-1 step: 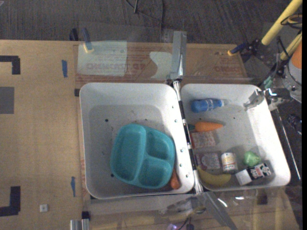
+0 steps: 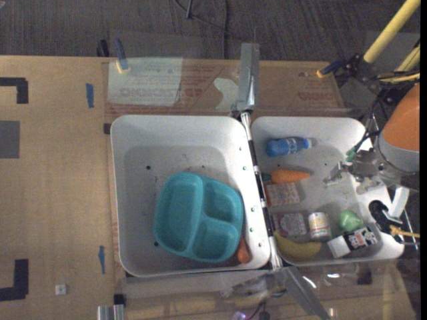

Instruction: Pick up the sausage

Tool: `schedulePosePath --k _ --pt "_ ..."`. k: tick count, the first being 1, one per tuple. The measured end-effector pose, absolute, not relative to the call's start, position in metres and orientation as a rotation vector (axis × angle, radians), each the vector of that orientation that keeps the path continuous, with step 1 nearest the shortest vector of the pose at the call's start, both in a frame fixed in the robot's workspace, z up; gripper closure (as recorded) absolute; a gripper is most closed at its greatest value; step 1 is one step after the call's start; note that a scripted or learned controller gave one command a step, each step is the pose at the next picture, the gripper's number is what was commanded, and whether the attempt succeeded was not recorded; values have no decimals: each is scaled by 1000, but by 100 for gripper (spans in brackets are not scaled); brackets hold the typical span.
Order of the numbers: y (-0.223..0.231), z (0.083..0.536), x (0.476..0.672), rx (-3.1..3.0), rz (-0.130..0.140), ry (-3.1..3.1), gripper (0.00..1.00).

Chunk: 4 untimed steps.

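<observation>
The hand (image 2: 355, 167) hangs over the right bin (image 2: 333, 127); its grip state cannot be told. The sausage (image 2: 243, 253) lies in the left bin (image 2: 133, 139), beside the teal tray (image 2: 199, 216).

The small orange-red rounded sausage (image 2: 243, 253) lies in the left shallow white bin (image 2: 133, 145), at about five o'clock of its floor, close to the right wall; only one end shows, the rest tucked under the teal divided plastic plate (image 2: 199, 217)
</observation>
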State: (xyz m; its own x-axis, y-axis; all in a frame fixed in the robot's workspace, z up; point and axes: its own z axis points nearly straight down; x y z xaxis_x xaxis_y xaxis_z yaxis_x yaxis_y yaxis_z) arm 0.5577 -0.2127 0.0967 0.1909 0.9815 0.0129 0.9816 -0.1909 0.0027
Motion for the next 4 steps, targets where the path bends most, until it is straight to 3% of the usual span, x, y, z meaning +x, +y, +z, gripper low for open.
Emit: schedulePosePath --k 1,2,3,4 --pt "-205 107 485 -2124 -1 -2311 0" --pt "-220 89 482 -1824 -11 -2559 0" --pt "-226 99 483 -1843 -7 -2562 100" --pt "-228 109 483 -1851 -9 -2561 100"
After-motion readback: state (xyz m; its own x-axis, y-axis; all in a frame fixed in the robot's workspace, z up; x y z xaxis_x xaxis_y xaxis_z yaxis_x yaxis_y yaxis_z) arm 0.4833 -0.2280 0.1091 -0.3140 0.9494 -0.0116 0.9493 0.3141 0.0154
